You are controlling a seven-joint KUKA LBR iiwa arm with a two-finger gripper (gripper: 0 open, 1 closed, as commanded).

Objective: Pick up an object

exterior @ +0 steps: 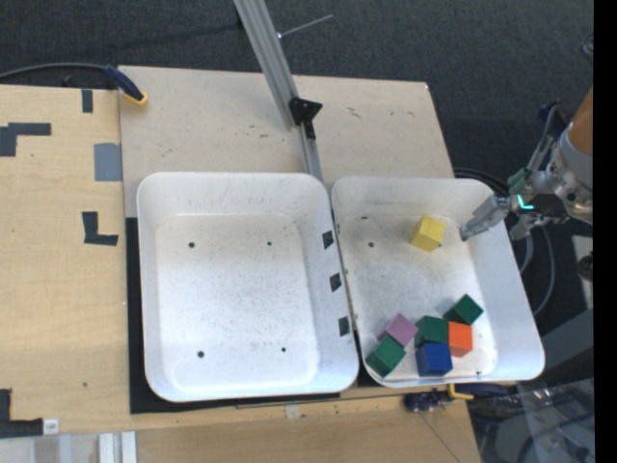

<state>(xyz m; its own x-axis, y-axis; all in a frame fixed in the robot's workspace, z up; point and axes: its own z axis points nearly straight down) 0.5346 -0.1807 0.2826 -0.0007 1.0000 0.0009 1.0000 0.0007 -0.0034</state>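
So the tool [487, 217] sits over the right bin's [386, 196] far-right rim, and honestly I can't tell if it's apart or together from this angle. The yellow cube [429, 232] lies just to its left, not touching. The other cubes, purple [400, 331], blue [434, 357], orange [461, 338] and three green, are bunched well below it in the bin's near corner.

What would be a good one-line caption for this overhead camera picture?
Robot gripper poised at the right bin's edge near a yellow block, coloured blocks clustered at its front.
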